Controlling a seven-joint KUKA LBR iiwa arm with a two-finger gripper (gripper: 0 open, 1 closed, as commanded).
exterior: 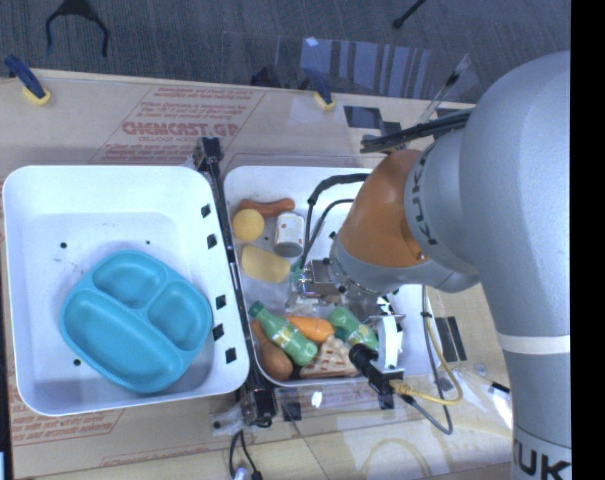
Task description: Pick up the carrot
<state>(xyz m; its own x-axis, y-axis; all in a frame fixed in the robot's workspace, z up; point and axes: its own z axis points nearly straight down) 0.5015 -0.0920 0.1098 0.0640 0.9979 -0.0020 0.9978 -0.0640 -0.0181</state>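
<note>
The carrot (310, 327) is a short orange piece lying near the front of the right bin (244, 183). It rests among other toy foods, with a green bottle (284, 335) touching its left side. My gripper (348, 304) hangs low over the bin just right of the carrot, under the orange wrist band. The bulk of the arm hides the bin's right half.
Around the carrot lie a brown sausage (268, 207), a yellow lemon (248, 225), a white can (289, 233), a pale yellow block (266, 264), a brown roll (273, 361) and a cracker (331, 354). The left bin (42, 193) holds a blue divided plate (132, 318).
</note>
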